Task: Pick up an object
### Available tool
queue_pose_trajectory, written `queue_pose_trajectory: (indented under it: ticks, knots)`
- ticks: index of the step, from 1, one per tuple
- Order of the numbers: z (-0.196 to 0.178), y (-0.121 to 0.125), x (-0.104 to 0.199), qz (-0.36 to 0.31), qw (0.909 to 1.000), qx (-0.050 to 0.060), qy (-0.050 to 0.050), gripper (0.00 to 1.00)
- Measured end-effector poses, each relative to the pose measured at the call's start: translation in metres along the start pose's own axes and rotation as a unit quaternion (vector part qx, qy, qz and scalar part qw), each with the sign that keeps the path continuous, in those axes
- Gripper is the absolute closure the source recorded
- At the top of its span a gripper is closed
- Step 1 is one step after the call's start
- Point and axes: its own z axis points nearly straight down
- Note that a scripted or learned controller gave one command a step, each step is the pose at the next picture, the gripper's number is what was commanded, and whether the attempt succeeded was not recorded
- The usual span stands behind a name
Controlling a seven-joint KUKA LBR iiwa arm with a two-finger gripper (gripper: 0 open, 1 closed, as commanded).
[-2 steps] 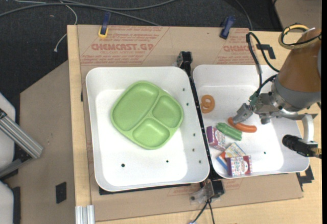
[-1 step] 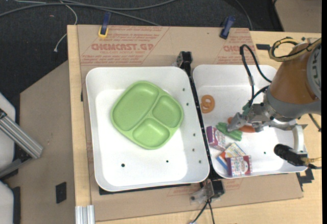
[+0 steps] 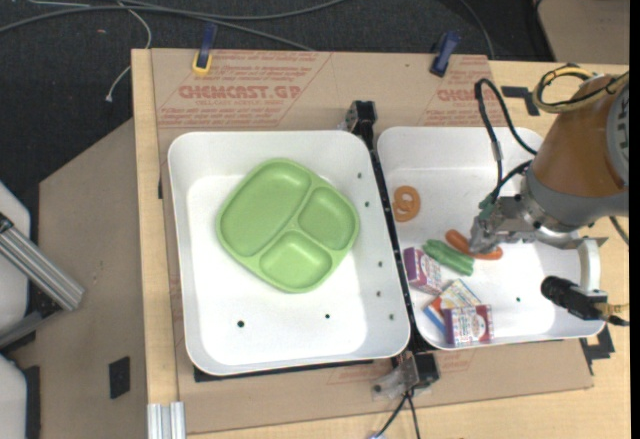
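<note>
Under hand (image 3: 487, 239), orange item (image 3: 462, 241) partly hidden, grip unclear

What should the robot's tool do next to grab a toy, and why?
Probably go straight down a little. The tool sits low in the right bin, right at the orange toy beside the green one. No toy shows between its fingers yet, so a small drop should come before gripping.

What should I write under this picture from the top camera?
Robot arm's gripper hovers over toy food in the right bin; a green divided plate sits in the left bin.
</note>
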Motion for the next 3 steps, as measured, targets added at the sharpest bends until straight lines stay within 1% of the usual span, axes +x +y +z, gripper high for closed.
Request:
queue_pose_trajectory:
  ticks: [1,2,3]
  knots:
    - [-0.053,0.009,-0.008,-0.001,1.0000,-0.003,-0.002,1.00]
    - [-0.107,0.010,-0.008,-0.001,1.0000,-0.004,-0.002,1.00]
    - [-0.117,0.001,0.047,-0.003,1.0000,0.001,0.001,1.00]
